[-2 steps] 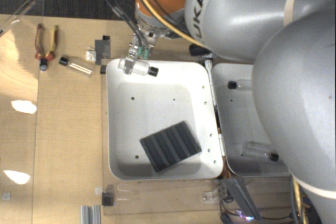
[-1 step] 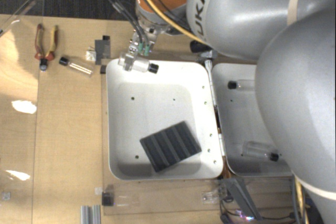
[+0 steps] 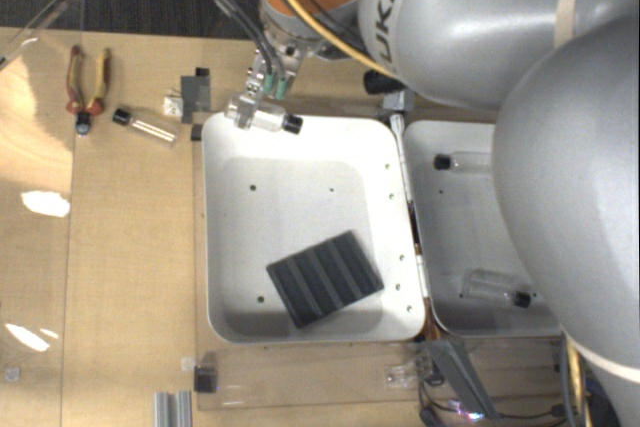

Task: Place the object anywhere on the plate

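Note:
A dark grey ribbed plate (image 3: 325, 278) lies tilted in the front part of the left bin (image 3: 230, 215). My gripper (image 3: 260, 105) hangs over that bin's back left corner, well behind the plate. Its fingers (image 3: 264, 83) are shut on a clear vial with a black cap (image 3: 267, 120), which lies crosswise at their tips with the cap pointing right. The arm's orange band and grey body cover the upper right of the view.
Two similar clear vials lie in the right bin (image 3: 480, 215), one at the back (image 3: 452, 161) and one at the front (image 3: 494, 289). On the bench to the left are another vial (image 3: 145, 124), red-handled pliers (image 3: 88, 83) and a small black block (image 3: 197, 92).

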Available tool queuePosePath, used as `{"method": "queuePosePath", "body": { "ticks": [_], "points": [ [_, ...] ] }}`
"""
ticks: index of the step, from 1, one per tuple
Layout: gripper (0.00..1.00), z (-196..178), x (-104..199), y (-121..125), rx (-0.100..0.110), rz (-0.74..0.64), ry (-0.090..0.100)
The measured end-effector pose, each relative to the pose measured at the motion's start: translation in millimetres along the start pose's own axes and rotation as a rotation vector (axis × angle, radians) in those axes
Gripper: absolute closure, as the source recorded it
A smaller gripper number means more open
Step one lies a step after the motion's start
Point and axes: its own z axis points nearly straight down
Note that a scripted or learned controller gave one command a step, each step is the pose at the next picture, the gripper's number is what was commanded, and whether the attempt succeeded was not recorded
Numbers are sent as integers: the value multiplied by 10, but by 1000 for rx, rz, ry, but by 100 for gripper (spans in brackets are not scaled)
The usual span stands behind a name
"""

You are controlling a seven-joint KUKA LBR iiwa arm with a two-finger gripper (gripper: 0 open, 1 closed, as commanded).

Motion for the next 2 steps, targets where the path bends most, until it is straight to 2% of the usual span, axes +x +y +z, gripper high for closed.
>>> {"method": "queuePosePath", "body": {
  "ticks": [1, 2],
  "points": [
    [100, -156, 55, -34, 6, -710, 13],
    [100, 38, -59, 0, 8, -513, 14]
  ]
}}
